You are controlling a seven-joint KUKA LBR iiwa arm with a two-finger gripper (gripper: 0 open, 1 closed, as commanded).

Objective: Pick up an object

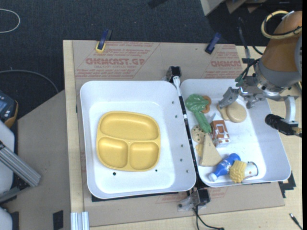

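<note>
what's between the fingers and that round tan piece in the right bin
Nothing visible. The gripper hangs over the right bin at its upper end, right beside the round tan piece, with no other item between them. The green toy lies off toward the left bin.

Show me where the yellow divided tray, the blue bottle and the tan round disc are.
yellow divided tray (128,140), camera view, ridge between its compartments.
blue bottle (225,166), camera view, middle of its body.
tan round disc (236,113), camera view, centre of its top face.
</note>
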